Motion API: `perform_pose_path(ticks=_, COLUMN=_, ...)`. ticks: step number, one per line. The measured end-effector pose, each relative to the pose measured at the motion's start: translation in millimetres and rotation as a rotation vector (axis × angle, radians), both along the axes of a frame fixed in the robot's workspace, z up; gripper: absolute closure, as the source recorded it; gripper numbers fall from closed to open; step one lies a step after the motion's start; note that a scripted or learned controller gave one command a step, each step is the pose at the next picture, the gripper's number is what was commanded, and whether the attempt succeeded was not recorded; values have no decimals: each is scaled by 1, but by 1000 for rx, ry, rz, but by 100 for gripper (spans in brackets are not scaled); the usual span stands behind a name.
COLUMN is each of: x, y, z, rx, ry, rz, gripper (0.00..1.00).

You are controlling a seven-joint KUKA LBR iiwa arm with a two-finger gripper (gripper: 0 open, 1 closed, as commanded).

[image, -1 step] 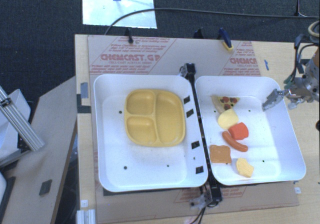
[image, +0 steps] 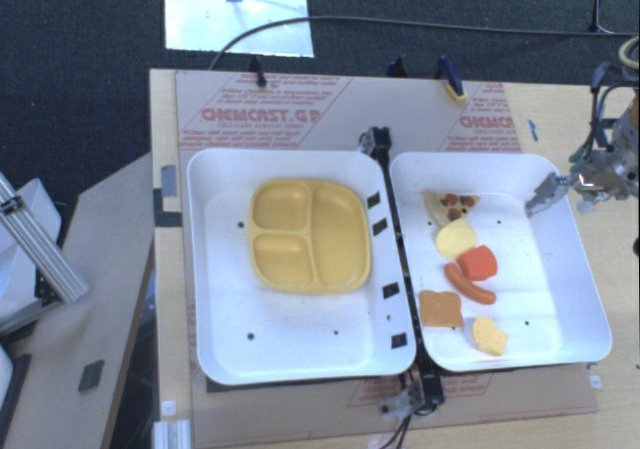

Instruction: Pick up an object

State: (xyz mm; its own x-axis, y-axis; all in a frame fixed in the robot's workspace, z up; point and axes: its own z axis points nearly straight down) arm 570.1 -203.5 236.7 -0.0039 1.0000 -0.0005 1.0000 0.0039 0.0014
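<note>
At the right edge of the frame the grey two-finger gripper (image: 553, 193) hangs over the right white bin's (image: 570, 267) upper right rim; whether it is wide or narrow I cannot tell. Toy foods lie left of it: a pizza slice (image: 450, 204), a red-orange piece (image: 479, 261), a sausage (image: 469, 285). A yellow divided plastic plate (image: 308, 235) sits in the left white bin (image: 220, 327).
</note>
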Motion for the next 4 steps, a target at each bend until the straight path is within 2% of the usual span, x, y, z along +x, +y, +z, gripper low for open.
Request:
perform_pose_path(ticks=1, x=-5, y=0, z=-43, rx=0, ry=3, rz=-2, gripper=0)
perform_pose_path(ticks=3, x=0, y=1, z=-154, rx=0, ry=2, rz=-3, gripper=0)
perform_pose_path(ticks=4, x=2, y=1, z=-141, rx=-1, ry=-4, rz=-3, gripper=100)
